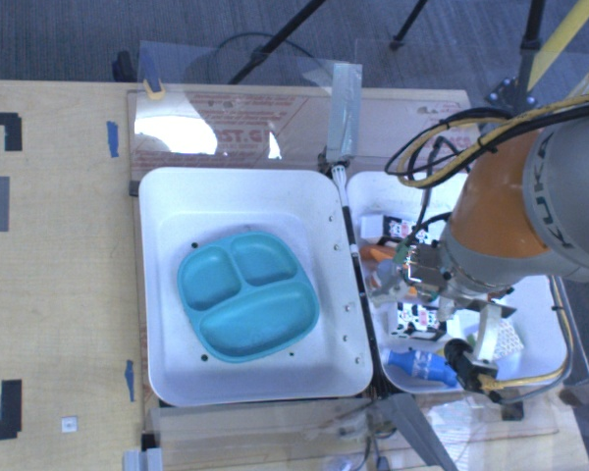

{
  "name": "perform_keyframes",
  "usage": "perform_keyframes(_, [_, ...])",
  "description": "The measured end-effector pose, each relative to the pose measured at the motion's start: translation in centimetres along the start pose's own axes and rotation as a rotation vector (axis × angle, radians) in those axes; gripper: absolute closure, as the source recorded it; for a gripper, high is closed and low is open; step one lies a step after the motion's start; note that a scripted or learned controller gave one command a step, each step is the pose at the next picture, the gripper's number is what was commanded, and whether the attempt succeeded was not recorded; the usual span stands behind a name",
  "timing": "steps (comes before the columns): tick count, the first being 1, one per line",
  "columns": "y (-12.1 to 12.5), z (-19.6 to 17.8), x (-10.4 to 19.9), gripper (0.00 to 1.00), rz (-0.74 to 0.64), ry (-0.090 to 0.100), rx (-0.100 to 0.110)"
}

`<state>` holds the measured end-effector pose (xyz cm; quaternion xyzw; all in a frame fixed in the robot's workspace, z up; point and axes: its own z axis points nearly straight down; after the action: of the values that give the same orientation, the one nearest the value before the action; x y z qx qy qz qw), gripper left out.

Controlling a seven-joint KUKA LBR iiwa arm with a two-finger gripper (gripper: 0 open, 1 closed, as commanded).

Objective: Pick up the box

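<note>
claw (434, 314) low in crowded right bin (562, 334) | grip unclear | box (418, 320) beneath | left bin (157, 263) roomier

I count 2 white bins (157, 263), 1 teal divided plate (247, 294) well left of the end effector (427, 297), 1 blue bottle (420, 366) just below it, and 1 patterned box (417, 320) beside it.

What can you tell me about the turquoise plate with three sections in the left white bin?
The turquoise divided plastic plate lies flat on the floor of the left white bin, near its middle. It has rounded corners, a raised rim and three shallow compartments: two small ones on the far side and one long one on the near side. It sits turned a little against the bin's edges. Its surface looks smooth and matte. Only the bin floor touches it.
</note>
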<state>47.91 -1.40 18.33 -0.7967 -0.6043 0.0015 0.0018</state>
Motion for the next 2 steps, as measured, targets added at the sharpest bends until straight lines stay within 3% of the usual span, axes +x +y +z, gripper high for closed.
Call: perform_keyframes(2, [-0.36, -0.01, 1.34, 0.00, -0.078, 0.000, 0.000])
